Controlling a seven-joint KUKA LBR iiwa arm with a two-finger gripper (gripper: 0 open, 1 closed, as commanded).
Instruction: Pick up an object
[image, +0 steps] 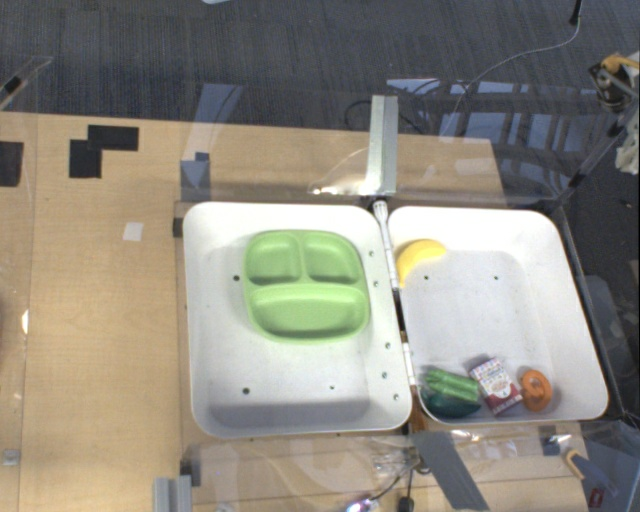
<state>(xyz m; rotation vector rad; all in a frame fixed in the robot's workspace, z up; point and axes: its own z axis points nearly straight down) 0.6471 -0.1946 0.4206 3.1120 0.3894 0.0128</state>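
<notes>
A pale wooden worktop (90, 330) fills the left and centre of the frame, with black rectangular marks at its upper left and dark carpet beyond its far edge. Two shallow white bins sit side by side on it, touching along a central seam. The left bin (215, 390) occupies the middle of the frame; the right bin (520, 290) lies toward the right edge.

In the upper half of the left bin rests a green divided plate (304, 283), flat, with two small compartments above one long one.

The right bin carries the smaller pieces. A yellow rounded object (420, 257) lies in its upper left corner, against the seam. Along the bin's lower edge, three things cluster together: a dark green object (450, 391) at the lower left corner, a small red-and-white carton (495, 385) just beside it, tilted, and a small orange round object (536, 389) close against the carton's right side.

Any of these could serve as the thing to be picked up. How each lies relative to the gripper, and how wide the gripper stands, cannot be told here.
</notes>
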